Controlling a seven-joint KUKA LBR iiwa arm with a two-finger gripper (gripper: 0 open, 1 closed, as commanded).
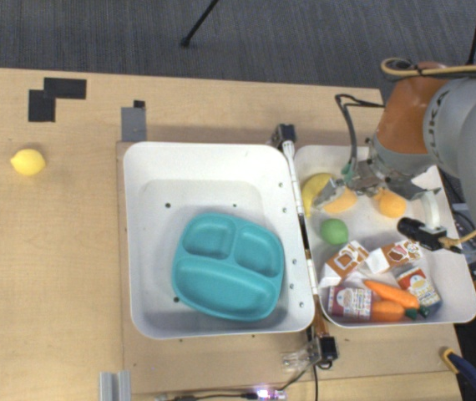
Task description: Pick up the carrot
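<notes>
Carrot point(392, 292) — lies flat at the near end of the right bin point(463, 307), wedged among small cartons. Claw point(357, 176) — over the bin's far end, well apart; whether spread or closed, cannot tell.

A robotics lab: a plywood bench point(54, 249) with 2 white bins point(138, 249), cables point(351, 115) and toy food.

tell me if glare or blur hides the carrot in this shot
Camera view: even, soft light, no harsh glare; the carrot reads sharp and orange in the right bin. The teal tray casts a faint shadow in the left bin. The gripper is shaded under the arm, its detail murky.
</notes>
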